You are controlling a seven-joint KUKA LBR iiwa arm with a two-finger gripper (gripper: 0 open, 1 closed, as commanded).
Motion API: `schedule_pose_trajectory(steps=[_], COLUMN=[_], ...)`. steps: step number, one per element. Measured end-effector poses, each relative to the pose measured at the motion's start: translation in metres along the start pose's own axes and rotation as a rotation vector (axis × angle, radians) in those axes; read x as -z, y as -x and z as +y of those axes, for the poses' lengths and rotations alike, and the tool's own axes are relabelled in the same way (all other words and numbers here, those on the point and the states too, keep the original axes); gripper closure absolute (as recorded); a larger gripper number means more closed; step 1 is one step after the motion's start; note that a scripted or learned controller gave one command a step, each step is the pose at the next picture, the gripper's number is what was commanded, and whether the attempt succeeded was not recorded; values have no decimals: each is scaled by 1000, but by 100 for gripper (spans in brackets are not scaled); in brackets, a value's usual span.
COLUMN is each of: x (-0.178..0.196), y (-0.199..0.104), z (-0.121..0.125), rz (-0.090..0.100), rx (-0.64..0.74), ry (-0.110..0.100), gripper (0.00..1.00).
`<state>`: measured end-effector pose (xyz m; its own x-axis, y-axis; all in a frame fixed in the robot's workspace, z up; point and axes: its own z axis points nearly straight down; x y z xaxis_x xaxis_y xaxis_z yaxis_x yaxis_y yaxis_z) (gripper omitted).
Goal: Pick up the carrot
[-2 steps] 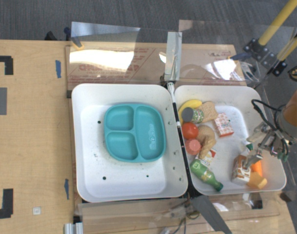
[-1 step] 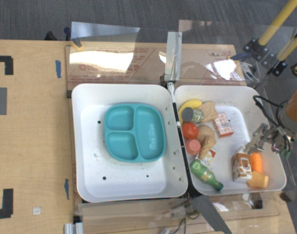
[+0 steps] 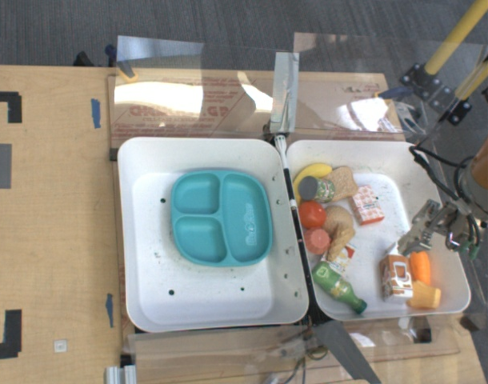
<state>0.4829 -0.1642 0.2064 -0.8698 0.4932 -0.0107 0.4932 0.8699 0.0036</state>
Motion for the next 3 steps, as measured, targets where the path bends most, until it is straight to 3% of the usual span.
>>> schedule_pose_trajectory(steps=[1, 2, 3], x=[3, 165, -22], y=[-15, 38, 30], z=[55, -18, -51], rz=[2, -7, 20], rx=[-57, 110, 50], ry=[-2, -2, -4], gripper=[100, 100, 100])
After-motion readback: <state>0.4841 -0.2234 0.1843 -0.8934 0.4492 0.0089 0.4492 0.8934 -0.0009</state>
